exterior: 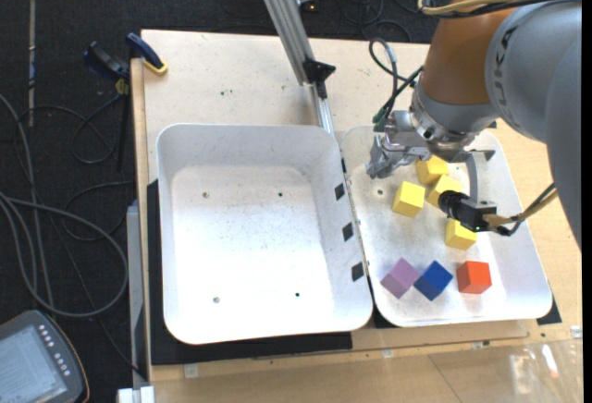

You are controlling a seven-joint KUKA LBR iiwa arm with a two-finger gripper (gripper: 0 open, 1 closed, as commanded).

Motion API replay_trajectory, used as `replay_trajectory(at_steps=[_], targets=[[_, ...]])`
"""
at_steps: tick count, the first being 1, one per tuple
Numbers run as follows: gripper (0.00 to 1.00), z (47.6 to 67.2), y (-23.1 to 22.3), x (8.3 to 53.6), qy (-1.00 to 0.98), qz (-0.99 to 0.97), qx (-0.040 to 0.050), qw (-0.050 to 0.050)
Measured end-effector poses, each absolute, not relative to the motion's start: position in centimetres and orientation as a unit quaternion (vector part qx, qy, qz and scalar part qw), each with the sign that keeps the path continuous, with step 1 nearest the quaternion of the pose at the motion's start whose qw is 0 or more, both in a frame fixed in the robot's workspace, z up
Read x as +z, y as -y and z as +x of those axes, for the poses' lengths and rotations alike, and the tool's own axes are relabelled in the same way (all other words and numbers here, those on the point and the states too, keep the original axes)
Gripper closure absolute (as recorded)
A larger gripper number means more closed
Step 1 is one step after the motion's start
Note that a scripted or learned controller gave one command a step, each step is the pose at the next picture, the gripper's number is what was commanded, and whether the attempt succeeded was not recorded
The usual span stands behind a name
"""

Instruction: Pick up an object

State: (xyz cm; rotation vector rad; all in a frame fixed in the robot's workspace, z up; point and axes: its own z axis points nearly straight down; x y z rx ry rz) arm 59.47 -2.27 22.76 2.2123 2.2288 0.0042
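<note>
The arm (499,50) is hanging over the far end of the right bin (527,286), its gripper (387,161) sitting near that bin's left wall, apart from the nearest yellow cube (409,198); I cannot tell its opening and nothing is showing in it. Risk, as a judgement: closing there would be catching nothing, or nudging the clustered yellow cubes; the purple cube (400,277), blue cube (433,280) and orange cube (474,276) are lining the near edge. No legible writing is showing.

We cannot make out the gripper (387,161) fingers' spacing — the wrist crowds over them. The arm (518,50) runs off the right edge and hides part of the right bin (527,286) — also parts of two yellow cubes (435,172) beneath it.
</note>
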Motion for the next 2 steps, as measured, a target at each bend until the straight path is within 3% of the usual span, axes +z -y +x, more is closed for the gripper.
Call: replay_trajectory(at_steps=[2], targets=[[1.00, 65.0, -8.1, 22.0, -0.709, 0.705, 0.0016, 0.000]])
